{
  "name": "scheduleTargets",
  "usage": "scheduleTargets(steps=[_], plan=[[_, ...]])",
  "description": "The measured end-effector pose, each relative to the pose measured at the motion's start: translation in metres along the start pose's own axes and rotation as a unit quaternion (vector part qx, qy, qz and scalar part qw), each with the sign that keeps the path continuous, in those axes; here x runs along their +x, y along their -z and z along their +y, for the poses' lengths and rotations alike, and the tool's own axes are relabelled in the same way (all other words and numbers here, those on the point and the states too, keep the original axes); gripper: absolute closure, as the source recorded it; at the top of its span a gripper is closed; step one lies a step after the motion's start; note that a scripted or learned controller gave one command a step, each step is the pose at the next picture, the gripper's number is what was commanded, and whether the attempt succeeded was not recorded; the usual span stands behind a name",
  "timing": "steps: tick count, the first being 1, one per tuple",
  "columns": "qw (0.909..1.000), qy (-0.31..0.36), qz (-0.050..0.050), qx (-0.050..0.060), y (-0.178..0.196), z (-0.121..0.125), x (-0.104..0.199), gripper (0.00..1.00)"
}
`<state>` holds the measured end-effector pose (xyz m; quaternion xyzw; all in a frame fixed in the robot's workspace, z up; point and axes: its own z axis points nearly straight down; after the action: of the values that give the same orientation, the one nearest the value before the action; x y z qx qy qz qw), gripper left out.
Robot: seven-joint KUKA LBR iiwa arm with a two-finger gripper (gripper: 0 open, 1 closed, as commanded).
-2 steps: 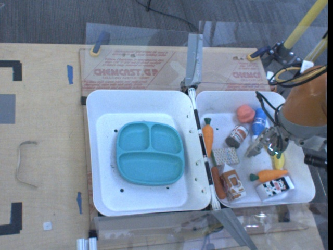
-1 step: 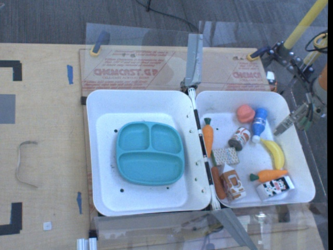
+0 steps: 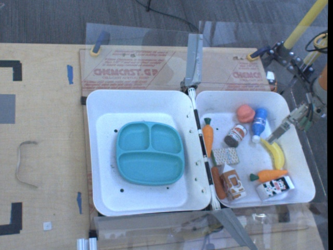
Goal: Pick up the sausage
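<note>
The sausage (image 3: 217,183) is a reddish-brown stick lying along the left wall of the right bin (image 3: 296,155), near its front corner. A small brown and white carton (image 3: 232,184) presses against its right side. My gripper (image 3: 278,132) reaches in from the right rim, slanting down toward the middle of that bin. Its tip is just above the top end of the banana (image 3: 276,153) and beside the blue bottle (image 3: 258,123). It is far from the sausage, about a bin's half-width to the right and further back, with nothing seen held in it.
The right bin also holds a carrot (image 3: 208,136), a dark can (image 3: 235,135), a pink-red ball (image 3: 245,113), a speckled square (image 3: 226,155), a second carrot (image 3: 269,175) and a milk carton (image 3: 274,187). A teal divided plate (image 3: 150,153) lies in the left bin (image 3: 99,139).
</note>
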<state>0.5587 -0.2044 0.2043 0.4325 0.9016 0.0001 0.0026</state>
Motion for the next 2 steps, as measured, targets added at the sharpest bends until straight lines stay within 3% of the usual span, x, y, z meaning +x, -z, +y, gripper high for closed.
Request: scheduleTargets(steps=[1, 2], plan=[[0.9996, 0.029, -0.003, -0.002, -0.115, -0.011, 0.083, 0.0], [1.0, -0.003, 0.001, 0.0, -0.115, 0.079, 0.03, 0.0]])
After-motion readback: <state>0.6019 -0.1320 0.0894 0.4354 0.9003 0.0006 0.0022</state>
